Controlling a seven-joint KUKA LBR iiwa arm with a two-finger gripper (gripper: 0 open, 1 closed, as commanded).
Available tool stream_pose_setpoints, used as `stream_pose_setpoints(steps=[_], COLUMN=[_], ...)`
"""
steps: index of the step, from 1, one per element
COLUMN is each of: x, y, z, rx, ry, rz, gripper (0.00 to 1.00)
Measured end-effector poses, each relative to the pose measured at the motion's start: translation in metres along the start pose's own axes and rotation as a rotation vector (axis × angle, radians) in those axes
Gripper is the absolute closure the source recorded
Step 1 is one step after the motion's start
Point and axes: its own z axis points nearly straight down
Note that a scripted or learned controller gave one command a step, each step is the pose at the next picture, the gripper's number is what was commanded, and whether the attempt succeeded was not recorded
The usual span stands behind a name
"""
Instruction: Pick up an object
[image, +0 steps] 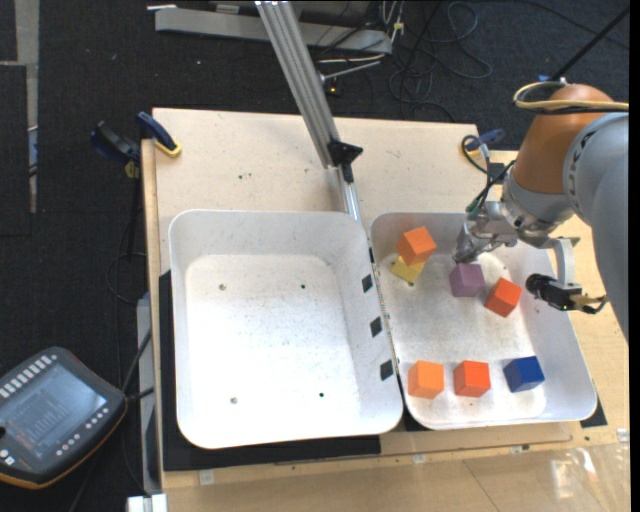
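My gripper (468, 256) hangs over the right bin (560, 330), at its upper middle, right above a purple cube (466, 281). The cube rests on the bin floor just below the fingertips. An orange cube (418, 243) sits to the left of the gripper, with a yellow block (406, 269) under its lower left edge. To the lower right of the purple cube lies an orange-red cube (503, 297). Along the bin's front stand an orange cube (426, 379), another orange-red cube (472, 378) and a blue cube (523, 373).
The left bin (200, 250) lies beside the right one, sharing a raised middle wall. A slanted metal pole (305, 85) reaches from the top down to the bins' junction. A teach pendant (50, 415) rests at the lower left, off the bench.
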Motion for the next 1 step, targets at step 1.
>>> stream_pose_setpoints(steps=[1], x=[-0.0035], y=[0.0029], z=[-0.0647], rx=[-0.006], ry=[-0.001], rz=[0.002], gripper=[1.0])
